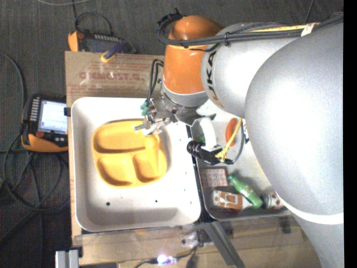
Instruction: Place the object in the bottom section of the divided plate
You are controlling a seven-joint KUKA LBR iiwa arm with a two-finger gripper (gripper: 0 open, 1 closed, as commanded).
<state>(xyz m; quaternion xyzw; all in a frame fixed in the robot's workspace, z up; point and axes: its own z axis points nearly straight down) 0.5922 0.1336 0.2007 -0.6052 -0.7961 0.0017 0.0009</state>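
End effector (148, 120) sits over the upper right rim of the yellow plastic divided plate (129, 152) in the left white bin (83, 205); can't tell its finger state. Green plastic bottle (245, 189) lies in the right bin (207, 205), near its bottom edge.

The yellow divided plate (125, 155) lay flat in the left bin, just below the gripper's jaws.

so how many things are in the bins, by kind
plates: 1, the yellow divided plate in the left bin
bottles: 1, the green bottle in the right bin
cartons: 1, the brown carton beside the bottle
orange items: 1, partly hidden by the arm
total: 4
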